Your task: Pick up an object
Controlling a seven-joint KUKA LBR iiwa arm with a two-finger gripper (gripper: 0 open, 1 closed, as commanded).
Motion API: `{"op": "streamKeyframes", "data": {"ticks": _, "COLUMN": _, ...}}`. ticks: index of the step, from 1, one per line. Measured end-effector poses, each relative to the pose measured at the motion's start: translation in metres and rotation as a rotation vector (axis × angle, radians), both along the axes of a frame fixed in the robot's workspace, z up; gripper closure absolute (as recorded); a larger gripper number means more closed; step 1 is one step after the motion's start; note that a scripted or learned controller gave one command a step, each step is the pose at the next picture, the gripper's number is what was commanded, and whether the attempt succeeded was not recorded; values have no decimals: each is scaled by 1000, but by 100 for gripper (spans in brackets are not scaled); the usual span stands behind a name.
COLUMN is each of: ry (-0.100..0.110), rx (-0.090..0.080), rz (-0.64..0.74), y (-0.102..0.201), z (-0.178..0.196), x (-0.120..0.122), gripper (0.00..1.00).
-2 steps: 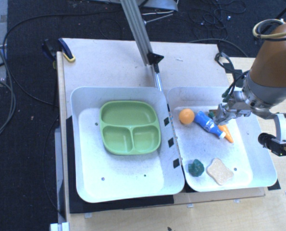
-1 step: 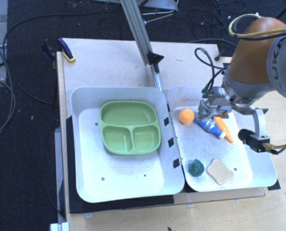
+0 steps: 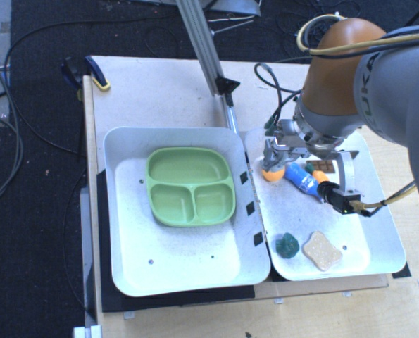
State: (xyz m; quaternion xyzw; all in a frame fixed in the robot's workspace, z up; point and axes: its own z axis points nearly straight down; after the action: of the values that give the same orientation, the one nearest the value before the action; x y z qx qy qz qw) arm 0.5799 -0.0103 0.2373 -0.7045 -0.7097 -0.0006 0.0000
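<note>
Right bin (image 3: 378, 252) holds four objects; left bin (image 3: 124, 259), one green tray (image 3: 191, 186).

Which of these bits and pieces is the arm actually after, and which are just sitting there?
Likely in play, all in the right bin where the gripper hangs:
- orange item
- blue tube
- teal lump
- beige piece

Just lying about:
- green divided plate in the left bin
- clamp on the bench corner
</note>
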Motion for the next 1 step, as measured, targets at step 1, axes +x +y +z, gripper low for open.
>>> {"op": "streamKeyframes", "data": {"ticks": 1, "ry": -2, "rx": 1, "rz": -1, "y": 50, "z": 9, "x": 14, "gripper": 100}}
